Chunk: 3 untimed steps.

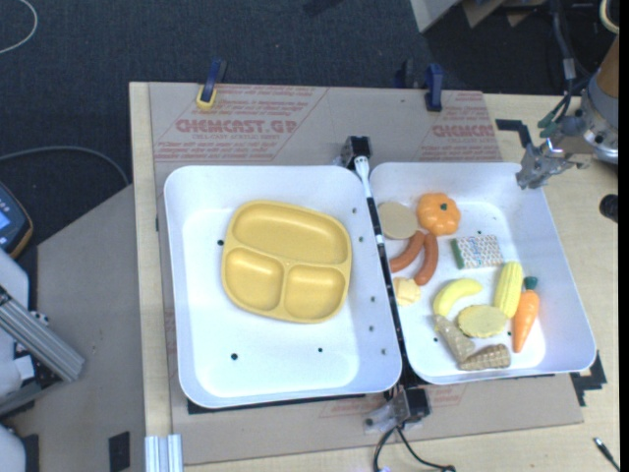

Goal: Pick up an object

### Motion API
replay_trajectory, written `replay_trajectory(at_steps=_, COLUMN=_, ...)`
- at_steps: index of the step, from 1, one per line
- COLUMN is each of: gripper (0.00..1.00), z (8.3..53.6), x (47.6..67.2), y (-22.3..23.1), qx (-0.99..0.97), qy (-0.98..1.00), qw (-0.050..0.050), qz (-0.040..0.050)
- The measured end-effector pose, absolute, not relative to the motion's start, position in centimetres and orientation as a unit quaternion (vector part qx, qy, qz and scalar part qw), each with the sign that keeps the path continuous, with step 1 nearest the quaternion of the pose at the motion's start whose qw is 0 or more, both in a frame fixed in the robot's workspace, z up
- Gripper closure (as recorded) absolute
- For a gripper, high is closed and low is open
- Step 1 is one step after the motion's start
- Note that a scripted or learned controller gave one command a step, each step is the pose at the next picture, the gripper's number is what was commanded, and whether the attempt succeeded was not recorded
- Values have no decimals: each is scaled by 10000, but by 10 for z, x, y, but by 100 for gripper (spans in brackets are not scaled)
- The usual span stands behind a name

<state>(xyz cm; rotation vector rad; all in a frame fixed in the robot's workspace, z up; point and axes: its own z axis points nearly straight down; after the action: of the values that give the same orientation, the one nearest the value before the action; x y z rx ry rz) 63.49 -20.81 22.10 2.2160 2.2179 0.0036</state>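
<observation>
From the camera view, the gripper is seen at two o'clock, poised over the far corner of the right bin; whether it is apart or together cannot be told. Toy foods, any of them pickable, are clustered there: a pumpkin, sausages, a banana, a carrot. A yellow tray is laid in the left bin.
</observation>
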Motion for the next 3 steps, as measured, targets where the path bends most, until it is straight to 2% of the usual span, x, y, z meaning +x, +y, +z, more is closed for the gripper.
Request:
replay_trajectory(at_steps=1, gripper=100, z=223, x=607, y=-164, qx=7062, qy=7080, qw=-16, qz=-4)
replay_trajectory(at_steps=3, gripper=100, z=240, x=572, y=-61, qx=7057, qy=7086, qw=-19, qz=-4)
